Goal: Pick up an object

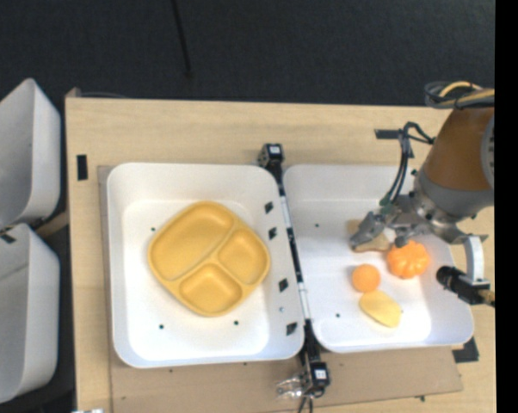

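The grey arm (455,166), banded orange above the wrist, is extended in from the right and angled downward to the left. The gripper (368,233) is lowered at its end, its tip directed leftward.

Lying in the left bin (121,334) toward the worktop's (87,231) left edge: a yellow divided plate (209,257), tilted askew. Sitting beside it toward the right edge: the right bin (328,188).

text: none legible | labels: none legible | numbers: none legible | signs: none legible
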